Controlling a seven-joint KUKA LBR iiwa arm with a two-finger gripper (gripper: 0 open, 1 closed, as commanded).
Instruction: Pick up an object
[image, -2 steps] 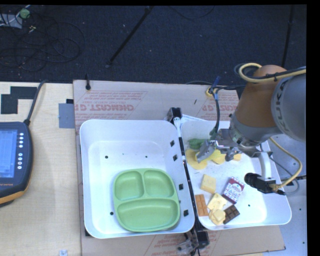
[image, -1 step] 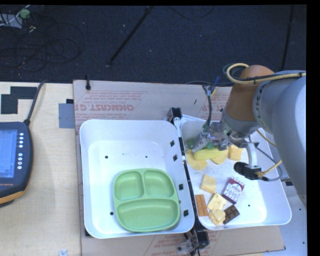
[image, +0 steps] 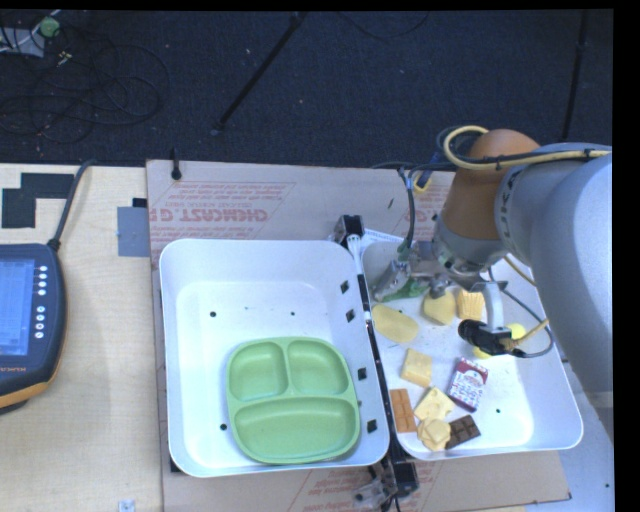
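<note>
**At the right bin's far left corner: gripper low, grasp unconfirmed**

At the far left corner of the right bin (image: 540, 412), the gripper (image: 410, 272) hangs low, close to the wall shared with the left bin (image: 200, 292). How wide it stands cannot be told: the grey wrist and the orange band (image: 490, 205) cover it from above, and nothing can be seen held in it. Just beside it, toward the dividing wall, lies a small green piece (image: 392, 288). It is possibly a leafy toy, though it is too small and shadowed to name with confidence. That looks the likeliest target.

To do the pick well, I would judge that the gripper needs to centre over the green piece rather than beside it and keep off the bin wall. It should close only once it is low enough to get round the piece, since a flat, thin item near a wall is easy to skate over. A slow, straight lift would show whether it came up.

Outward from there, a pale yellow lump (image: 395, 325) sits near, with another yellow piece (image: 440, 308) tucked under the arm and partly covered. Nearer the front are a yellow block (image: 417, 368), a red-and-white packet (image: 467, 383), a brown wafer (image: 402, 410), a yellow wedge (image: 433, 403) and a dark brown square (image: 463, 431). The left bin carries a green divided plate (image: 292, 400), well apart from the work.
</note>
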